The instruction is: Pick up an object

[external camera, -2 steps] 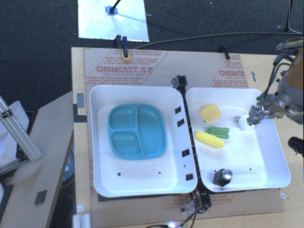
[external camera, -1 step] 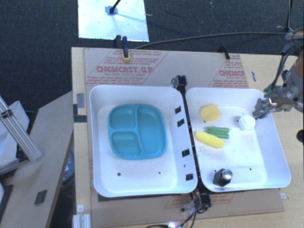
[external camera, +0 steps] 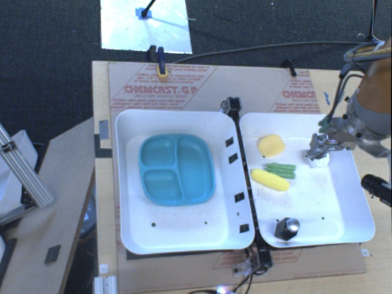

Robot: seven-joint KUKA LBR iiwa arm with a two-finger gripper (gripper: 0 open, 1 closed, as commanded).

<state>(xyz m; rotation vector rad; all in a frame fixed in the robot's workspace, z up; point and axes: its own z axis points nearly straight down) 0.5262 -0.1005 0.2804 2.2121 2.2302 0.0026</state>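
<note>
The gripper (external camera: 318, 154) hangs low near the right bin's (external camera: 358, 222) far right edge, its state impossible to tell, so the approach seems underway, and next it must reach the corn cob (external camera: 270, 180) lying mid-bin toward the divider.

Under my two bins lies a clear sheet (external camera: 184, 81) printed in red. Beyond the left bin (external camera: 131, 124) I read "CHEMCAST GP" on it. Beyond the right bin (external camera: 361, 219) the same red lettering repeats, slanted and partly cut off, not fully legible.
</note>
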